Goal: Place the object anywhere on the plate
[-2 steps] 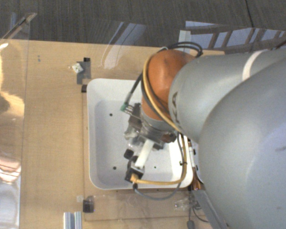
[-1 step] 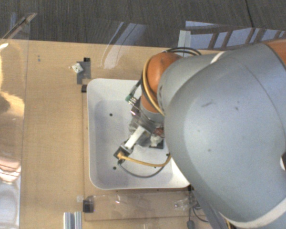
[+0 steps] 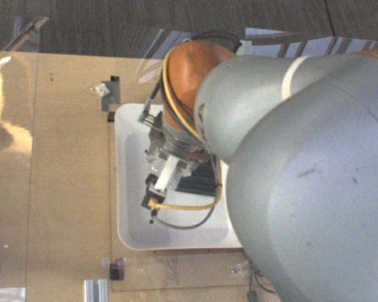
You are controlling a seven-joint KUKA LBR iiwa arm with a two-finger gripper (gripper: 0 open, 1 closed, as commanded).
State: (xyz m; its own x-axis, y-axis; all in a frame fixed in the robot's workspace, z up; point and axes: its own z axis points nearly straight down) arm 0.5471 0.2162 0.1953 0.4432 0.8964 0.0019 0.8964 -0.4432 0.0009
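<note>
The grey arm looms closest and widest, covering the whole right side of the pale wooden worktop. Its orange band bends down over the white bin. Inside that bin, right under the wrist, lies a dark ribbed thing, most likely the object to be moved. It is low and flat on the bin floor, near the bin's right part.

The step in hand looks like the pick. To do it well, the arm should come straight down and centre over the ribbed piece. It should take the piece across its narrower side, then lift clear of the bin wall before any sideways travel. A flat thing like this may slip out or tip if caught only at one edge.

Much is masked. The gripper is tucked below the wrist, so I cannot tell whether it is released, clenched or grasping the ribbed piece. The arm cuts off that piece's right side, so its full outline is unclear. The arm also blankets the ground to the right, so where the plate stands cannot be judged.
</note>
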